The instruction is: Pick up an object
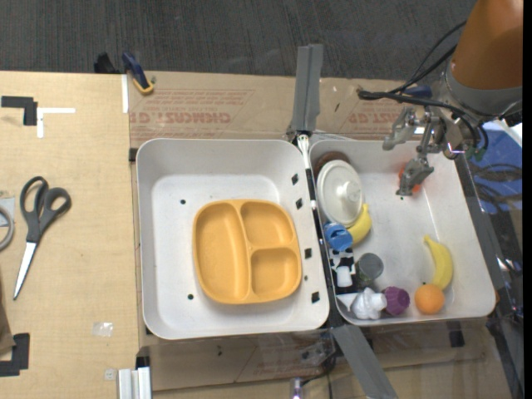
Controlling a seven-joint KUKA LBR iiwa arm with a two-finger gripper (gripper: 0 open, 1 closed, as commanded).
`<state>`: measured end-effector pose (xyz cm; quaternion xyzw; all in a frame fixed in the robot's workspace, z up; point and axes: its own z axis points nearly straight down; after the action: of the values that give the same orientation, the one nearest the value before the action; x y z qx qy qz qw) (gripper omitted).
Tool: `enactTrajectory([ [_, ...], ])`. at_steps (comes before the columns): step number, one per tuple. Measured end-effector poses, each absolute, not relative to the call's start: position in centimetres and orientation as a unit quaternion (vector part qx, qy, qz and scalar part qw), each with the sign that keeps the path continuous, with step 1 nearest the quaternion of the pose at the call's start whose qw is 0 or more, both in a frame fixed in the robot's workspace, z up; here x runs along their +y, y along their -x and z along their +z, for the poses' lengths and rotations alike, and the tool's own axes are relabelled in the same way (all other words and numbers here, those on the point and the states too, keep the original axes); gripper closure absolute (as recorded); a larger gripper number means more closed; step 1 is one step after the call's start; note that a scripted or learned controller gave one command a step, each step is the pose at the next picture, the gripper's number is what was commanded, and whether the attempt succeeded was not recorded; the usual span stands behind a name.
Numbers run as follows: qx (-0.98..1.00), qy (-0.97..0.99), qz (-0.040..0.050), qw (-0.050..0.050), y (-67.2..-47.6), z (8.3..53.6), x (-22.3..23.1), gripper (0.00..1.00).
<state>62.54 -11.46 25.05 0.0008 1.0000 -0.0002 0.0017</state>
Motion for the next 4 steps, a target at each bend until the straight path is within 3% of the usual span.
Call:
enactTrajectory([
  [1, 0.994, -0.105, -0.0001, 0.002, -62.9, 12.2, -10.4, 0.0],
  [2, 0.995, -0.098, -0.0024, 0.008, -56.5, 9.8, -10.0, 0.0],
  [3, 0.979, -0.203, -0.0006, 0.005, -64.5, 14.0, -22.2, 0.0],
  [4, 0.985, -0.17, -0.0002, 0.002, -55.5, 9.3, -21.3, 0.0],
])
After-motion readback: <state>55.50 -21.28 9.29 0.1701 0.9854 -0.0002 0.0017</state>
